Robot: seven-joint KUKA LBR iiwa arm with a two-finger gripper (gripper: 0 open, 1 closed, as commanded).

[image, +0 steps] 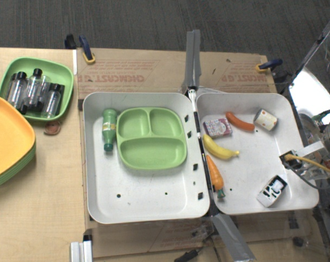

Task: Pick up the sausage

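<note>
well, sausage [240, 122] is orange-red, slightly curved; can't tell the gripper's state.

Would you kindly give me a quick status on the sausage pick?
Sausage lying loose in right bin, far end. Pink pack close beside it, banana nearby. Top of sausage unobstructed.

sausage [240, 121], orange-red, slanted, right bin

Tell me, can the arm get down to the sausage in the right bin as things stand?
Probably yes. The sausage lies on bare bin floor with nothing on top of it; the pink packet and the small white cup sit close on either side but apart from it.
</note>
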